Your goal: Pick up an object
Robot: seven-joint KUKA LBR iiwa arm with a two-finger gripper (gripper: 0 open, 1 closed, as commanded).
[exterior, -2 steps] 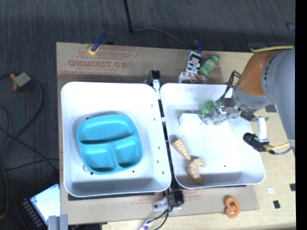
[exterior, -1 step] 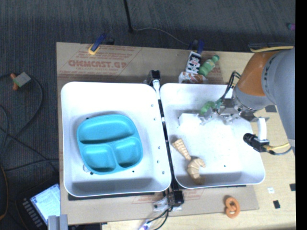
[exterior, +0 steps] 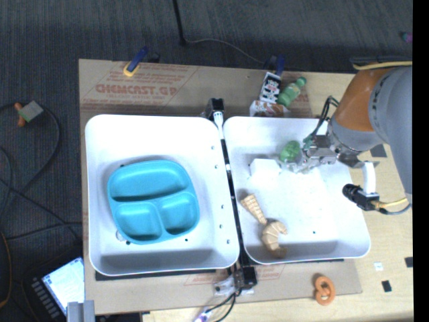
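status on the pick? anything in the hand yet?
Done: the hand is down in the right bin, next to the green object. In hand: nothing visibly lifted; whether it grips the green object can't be told. Left: a confirmed grasp and lift. The tan objects lie untouched near the bin's front; the blue tray sits in the left bin.

Orange ring [exterior: 324, 288] — bench's [exterior: 134, 89] front edge

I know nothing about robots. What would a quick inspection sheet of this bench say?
Surface: bench bearing two white bins, left bin, right bin.
Job's things: green object, white block, two tan pieces in right bin.
Clutter: blue divided tray in left bin; orange ring on bench.
Grippers: claw beside green object; grip unclear.
Cables: black cable on floor.
Surroundings: dark carpet.
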